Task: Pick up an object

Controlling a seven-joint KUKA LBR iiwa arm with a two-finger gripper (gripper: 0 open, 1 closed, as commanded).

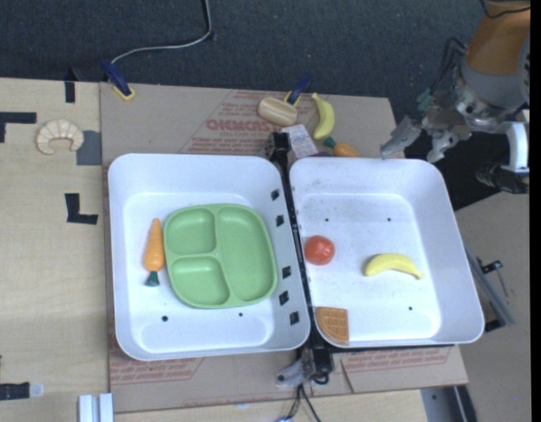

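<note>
The right bin (428,183) holds a red tomato (319,250) near its left wall, a yellow banana (393,265) toward the middle right, and a waffle-like cracker (332,323) at its front left corner. The left bin (129,192) holds a green divided plate (221,255) with an orange carrot (153,247) lying beside it on the left. My gripper (420,142) hangs above the back right corner of the right bin, open, with nothing between its fingers.
Behind the bins, on the cardboard, lie a bread roll (276,110), a second banana (324,117), a small packet (297,139) and an orange item (345,150). A croissant (61,136) rests on the bench at the far left. A cable (164,47) runs across the back.
</note>
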